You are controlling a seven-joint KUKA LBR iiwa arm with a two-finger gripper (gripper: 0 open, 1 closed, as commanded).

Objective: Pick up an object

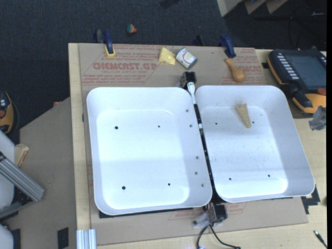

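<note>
Where two bins (148, 100) sit, one wedge (243, 114) inside right.

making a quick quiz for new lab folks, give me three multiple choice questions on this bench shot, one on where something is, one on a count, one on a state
1. Where does the tan wedge lie?
A. in the right bin
B. in the left bin
C. on the floor

2. How many blue clamps grip the far edge of the board?
A. none
B. two
C. five

3. How does the wooden spoon sit?
A. standing upright in a bin
B. hanging from a clamp
C. lying flat on the board beyond the right bin

Answers: 1 A, it rests on the right bin floor near its far wall. 2 B, the left clamp and the right clamp. 3 C, it lies flat outside the bins.
</note>
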